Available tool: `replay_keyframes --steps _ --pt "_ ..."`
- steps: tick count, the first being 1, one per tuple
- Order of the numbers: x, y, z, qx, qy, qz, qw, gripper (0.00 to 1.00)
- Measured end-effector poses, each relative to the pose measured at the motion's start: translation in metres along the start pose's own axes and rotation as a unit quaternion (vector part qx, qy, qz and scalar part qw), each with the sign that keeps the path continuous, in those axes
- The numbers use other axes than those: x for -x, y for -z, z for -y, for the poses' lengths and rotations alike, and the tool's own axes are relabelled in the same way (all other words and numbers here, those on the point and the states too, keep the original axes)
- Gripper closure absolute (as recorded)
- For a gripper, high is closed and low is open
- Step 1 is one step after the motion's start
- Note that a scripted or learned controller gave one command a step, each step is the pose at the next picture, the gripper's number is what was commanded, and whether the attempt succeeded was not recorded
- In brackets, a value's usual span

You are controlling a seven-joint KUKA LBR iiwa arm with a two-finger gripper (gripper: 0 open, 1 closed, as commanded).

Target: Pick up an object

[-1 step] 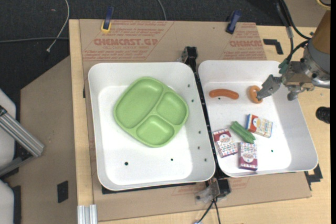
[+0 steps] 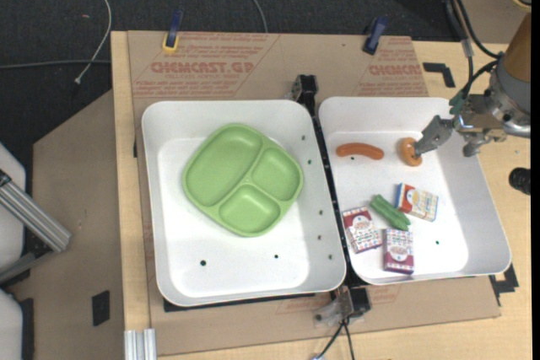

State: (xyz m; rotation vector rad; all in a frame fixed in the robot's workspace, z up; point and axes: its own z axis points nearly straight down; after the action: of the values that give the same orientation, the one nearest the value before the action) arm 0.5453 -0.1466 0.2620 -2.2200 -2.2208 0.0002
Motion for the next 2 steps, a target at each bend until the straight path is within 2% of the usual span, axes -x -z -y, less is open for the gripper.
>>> replay_keyframes --steps 1,2 --pt "0.005 -0.060 0.005 -0.002 -0.001 -0.001 1.0000 0.00" --pt "0.006 -0.105 -0.003 -0.002 0.000 -0.001 1.0000 0.00"
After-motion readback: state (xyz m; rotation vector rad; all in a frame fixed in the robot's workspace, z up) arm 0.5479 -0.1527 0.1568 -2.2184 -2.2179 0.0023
